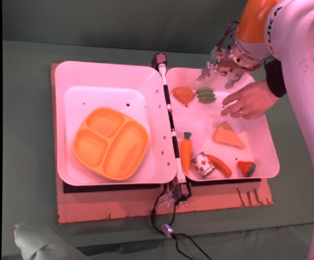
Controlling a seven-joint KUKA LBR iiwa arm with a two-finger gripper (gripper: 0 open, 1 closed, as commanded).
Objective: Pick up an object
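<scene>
Up at the far edge of the right bin [265,145], the robot's hand [220,73] hangs above the rim with its two fingers spread apart and nothing between them. Just below it, inside the bin, lie a green pea pod [205,95] and, to the left of that, an orange waffle piece [184,95]. A person's hand [249,100] rests flat in the same bin, to the right of the pea pod. Nearer, an orange wedge [228,135] sits mid-bin. Along the near side lie a carrot [185,151] beside the divider, a small can [202,164], a red-orange pepper [220,166] touching the can, and a strawberry [246,168] to the right. The left bin [92,77] holds an orange divided plate [110,143].
</scene>
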